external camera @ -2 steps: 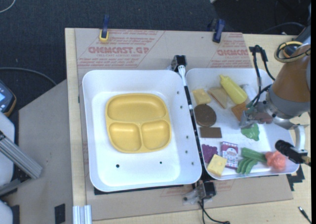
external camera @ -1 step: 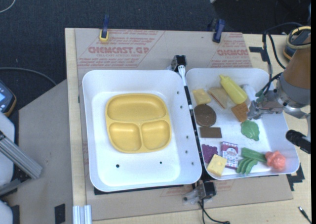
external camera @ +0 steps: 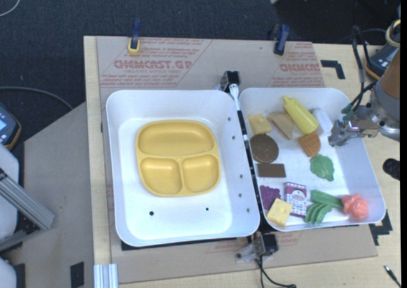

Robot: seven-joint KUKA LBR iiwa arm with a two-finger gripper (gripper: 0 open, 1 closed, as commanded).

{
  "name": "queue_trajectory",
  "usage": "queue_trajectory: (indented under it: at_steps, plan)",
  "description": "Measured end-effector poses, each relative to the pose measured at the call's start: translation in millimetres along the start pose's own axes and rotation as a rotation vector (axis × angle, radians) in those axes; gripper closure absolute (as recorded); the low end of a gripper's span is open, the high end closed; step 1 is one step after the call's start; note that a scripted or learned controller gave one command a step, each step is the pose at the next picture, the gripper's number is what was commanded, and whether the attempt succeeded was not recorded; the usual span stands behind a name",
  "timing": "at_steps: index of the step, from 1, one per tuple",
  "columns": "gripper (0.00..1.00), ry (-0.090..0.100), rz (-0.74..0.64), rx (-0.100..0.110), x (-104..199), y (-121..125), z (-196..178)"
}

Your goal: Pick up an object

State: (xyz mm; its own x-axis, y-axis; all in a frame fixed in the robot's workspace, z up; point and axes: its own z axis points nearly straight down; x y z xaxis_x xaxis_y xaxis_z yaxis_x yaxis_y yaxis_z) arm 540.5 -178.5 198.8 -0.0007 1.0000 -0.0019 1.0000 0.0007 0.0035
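The right bin [external camera: 365,159] holds several toy foods: a yellow banana-like piece [external camera: 299,114], tan blocks [external camera: 259,123], a brown round patty [external camera: 264,149], an orange-brown piece [external camera: 310,145], a green leaf [external camera: 322,166], a dark brown slab [external camera: 271,170], purple grapes [external camera: 269,192], a yellow cheese cube [external camera: 279,212], a small pink box [external camera: 295,193], green beans [external camera: 322,205] and a pink-red lump [external camera: 355,205]. My gripper [external camera: 341,133] hangs over the bin's right side, just right of the orange-brown piece, with nothing seen between its fingers.
The left bin [external camera: 121,153] holds a yellow three-compartment plate [external camera: 178,156]. Both bins sit on a cardboard sheet [external camera: 191,58] clamped at the back. Cables run along the right edge near the arm.
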Motion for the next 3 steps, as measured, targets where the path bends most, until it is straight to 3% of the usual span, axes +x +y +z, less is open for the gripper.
queue_trajectory:
  at_steps: [1, 2, 3]
  plan:
    - [1.00, 0.000, 0.000, -0.002, -0.1, 1.2, -27.6]
    - [1.00, 0.002, -0.003, 0.002, 58.0, 16.4, -24.0]
    - [1.00, 0.003, -0.001, 0.005, 101.8, 14.6, -24.6]
